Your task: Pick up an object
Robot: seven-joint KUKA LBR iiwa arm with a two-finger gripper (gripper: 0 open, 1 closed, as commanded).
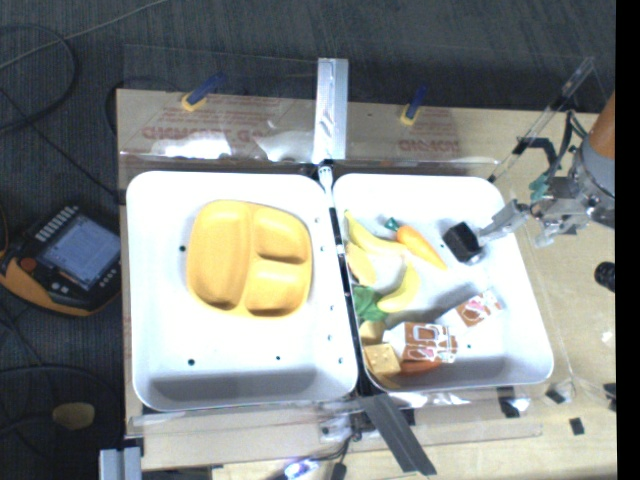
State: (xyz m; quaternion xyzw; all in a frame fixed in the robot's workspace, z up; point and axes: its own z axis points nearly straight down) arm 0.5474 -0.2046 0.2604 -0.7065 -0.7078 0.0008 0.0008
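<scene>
Closest to me, at the 6 o'clock edge of the right bin, a brown block and a red-and-white carton sit touching against the near wall. I'd guess that is simply where loose things slide to rest in a shallow bin. A small sachet lies flat just beside them, towards 4 o'clock. Further in, along the 9 o'clock wall, a green piece is tucked under the bananas, which curve up towards 11 o'clock and overlap one another. That pile looks awkward to grab cleanly. The carrot lies slantwise just past the bananas, near 12 o'clock, with bare white floor on its right side. To my eye it is the easiest pick, since nothing crowds it on that side. The gripper hangs at about 2 o'clock, out over the bin's rim, not over the goods, and nothing is in its grasp. I can't make out from here whether it is parted or closed. I take it to be poised for an approach with no object chosen yet, so the pick is not yet begun. Across the divider, the left bin carries only a yellow tray, lying flat and slightly askew near its middle, well apart from the arm. Beyond both bins, at 12 o'clock, two blue-and-yellow clamps pin a clear sheet to the board, presumably to keep it from shifting.
</scene>
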